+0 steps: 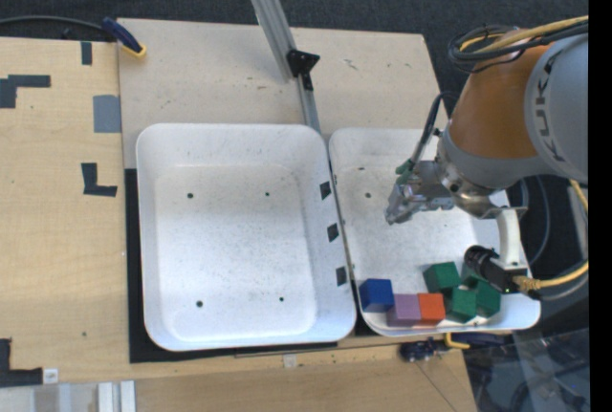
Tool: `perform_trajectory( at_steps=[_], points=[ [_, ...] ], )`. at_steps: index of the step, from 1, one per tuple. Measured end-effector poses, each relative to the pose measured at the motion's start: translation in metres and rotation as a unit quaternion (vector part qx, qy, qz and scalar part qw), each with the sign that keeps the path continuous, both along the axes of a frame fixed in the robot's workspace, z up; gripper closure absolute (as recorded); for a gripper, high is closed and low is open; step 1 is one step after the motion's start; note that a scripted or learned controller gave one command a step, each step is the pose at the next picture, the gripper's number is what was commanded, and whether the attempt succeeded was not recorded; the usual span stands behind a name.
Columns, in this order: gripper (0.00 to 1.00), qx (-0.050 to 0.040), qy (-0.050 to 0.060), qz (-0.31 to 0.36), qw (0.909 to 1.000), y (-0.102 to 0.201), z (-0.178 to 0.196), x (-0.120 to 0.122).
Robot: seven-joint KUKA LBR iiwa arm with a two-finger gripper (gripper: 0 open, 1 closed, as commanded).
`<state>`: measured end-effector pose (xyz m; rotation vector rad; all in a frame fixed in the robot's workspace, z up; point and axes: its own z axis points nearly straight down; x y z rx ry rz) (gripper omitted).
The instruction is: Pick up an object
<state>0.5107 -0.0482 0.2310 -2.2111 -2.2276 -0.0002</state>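
A wooden bench (57, 238) held two shallow white bins side by side. The left bin (234, 147) sat beside the right bin (368, 162). The grey and orange arm (507, 114) reached in over the right bin, its gripper (404, 207) hanging above the bin floor; whether it was spread or pressed together could not be told. Along the right bin's near edge lay a blue block (377, 293), a purple block (407, 308), an orange block (431, 307) and green blocks (459, 291), clustered together, apart from the gripper
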Motion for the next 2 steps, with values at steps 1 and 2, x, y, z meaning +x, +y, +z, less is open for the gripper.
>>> perform_trajectory(
  at_steps=[1,2],
  points=[
    [1.00,-0.0005,0.001,-0.001,1.0000,0.046,-0.008,0.000],
    [1.00,-0.0002,0.000,0.000,1.0000,0.099,0.003,0.001]
  ],
)
